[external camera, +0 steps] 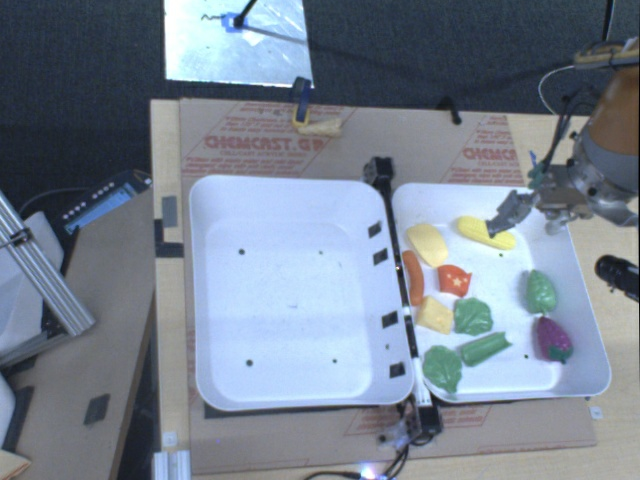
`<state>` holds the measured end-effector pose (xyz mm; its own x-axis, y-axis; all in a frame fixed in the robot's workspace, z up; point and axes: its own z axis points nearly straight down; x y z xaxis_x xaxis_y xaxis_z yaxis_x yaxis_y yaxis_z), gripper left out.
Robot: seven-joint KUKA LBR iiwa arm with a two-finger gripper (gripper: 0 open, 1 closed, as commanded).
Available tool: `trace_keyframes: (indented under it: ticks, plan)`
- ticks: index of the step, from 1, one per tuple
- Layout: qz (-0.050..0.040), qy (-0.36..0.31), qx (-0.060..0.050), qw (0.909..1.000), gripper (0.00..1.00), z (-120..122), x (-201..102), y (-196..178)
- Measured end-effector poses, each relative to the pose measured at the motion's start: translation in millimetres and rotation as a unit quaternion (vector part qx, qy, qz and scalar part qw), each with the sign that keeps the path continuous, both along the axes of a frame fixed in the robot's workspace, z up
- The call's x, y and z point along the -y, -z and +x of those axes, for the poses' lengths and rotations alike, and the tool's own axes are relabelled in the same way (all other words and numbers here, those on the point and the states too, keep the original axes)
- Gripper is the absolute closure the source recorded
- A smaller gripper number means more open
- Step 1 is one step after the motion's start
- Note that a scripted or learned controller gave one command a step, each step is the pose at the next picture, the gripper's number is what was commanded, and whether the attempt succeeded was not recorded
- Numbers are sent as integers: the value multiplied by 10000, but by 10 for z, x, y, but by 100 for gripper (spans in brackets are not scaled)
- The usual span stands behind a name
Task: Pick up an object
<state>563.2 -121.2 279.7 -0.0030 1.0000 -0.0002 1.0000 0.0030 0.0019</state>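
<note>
Nearest camera: green leafy toy (442, 367) seen at front edge of right bin (590, 313), green pod (484, 348) just beside it. Jaws (507, 214) seen lowered at bin's rear, over yellow banana-like toy (485, 232); whether jaws are parted or closed cannot be told, nor whether toy is gripped. Outward: pale yellow piece (427, 243), red piece (453, 279), orange carrot (413, 276) ranged along divider; purple toy (553, 338) placed at right. Left bin (210, 268) set alongside on counter (260, 138).
</note>
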Motion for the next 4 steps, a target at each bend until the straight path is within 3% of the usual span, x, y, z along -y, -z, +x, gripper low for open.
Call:
trace_keyframes:
  ticks: [1,2,3,4]
  plan:
    - [10,22,-71,10000,0,-151,246,1696]
    - [-28,-1,14,10000,0,-191,-319,1958]
    - [-10,6,11,10000,100,-183,-304,1842]
    - [-9,8,11,10000,0,-183,-305,1844]
